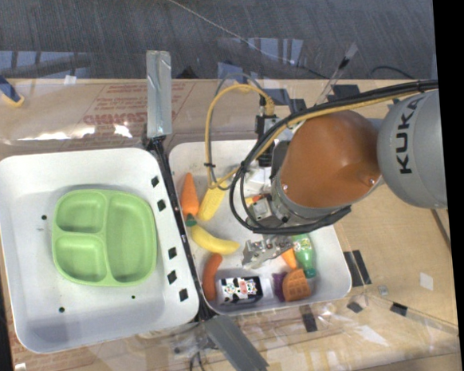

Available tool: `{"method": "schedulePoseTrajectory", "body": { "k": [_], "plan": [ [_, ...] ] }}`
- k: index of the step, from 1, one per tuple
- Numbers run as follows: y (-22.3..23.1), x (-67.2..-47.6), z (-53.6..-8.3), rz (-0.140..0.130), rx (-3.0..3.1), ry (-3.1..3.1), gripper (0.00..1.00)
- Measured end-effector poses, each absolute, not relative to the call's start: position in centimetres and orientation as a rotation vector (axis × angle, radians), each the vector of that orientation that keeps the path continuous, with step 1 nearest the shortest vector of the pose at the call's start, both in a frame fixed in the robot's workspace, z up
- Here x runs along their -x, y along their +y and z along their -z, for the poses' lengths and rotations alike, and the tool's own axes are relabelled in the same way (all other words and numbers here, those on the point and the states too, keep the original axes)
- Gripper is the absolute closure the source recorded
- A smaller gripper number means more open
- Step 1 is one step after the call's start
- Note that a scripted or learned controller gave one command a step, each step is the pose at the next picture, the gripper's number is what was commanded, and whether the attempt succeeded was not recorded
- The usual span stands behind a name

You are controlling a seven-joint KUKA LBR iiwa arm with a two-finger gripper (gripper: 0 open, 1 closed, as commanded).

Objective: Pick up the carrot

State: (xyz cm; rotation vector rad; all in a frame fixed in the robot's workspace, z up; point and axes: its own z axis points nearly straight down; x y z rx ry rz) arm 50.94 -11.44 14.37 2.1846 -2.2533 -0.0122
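Two bins, and the carrot (189, 195) is lying upper left in the right bin (335, 280), well apart from the gripper (259, 252), which is hanging lower centre, grip unreadable from here.

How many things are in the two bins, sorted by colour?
Green: 2, the divided plate in the left bin and a green bottle
Orange: 3, the carrot, an orange sausage-like piece, a small orange piece
Yellow: 2, the corn and the banana
Black and white: 1, a carton
Purple and orange: 1, a toy
Total: 9
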Motion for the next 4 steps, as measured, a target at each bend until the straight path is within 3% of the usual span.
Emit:
{"method": "schedulePoseTrajectory", "body": {
  "k": [1, 2, 3, 4],
  "plan": [
    [-7.2, -48.8, -24.8, -0.006, -1.954, -2.466, 1.0],
    [-7.0, -48.8, -25.6, 0.0, -1.961, -2.458, 1.0],
    [-0.1, -47.7, -25.9, 0.001, -2.46, -1.959, 1.0],
    [-5.2, -50.7, -30.0, -0.002, -2.384, -2.047, 1.0]
  ]
}}
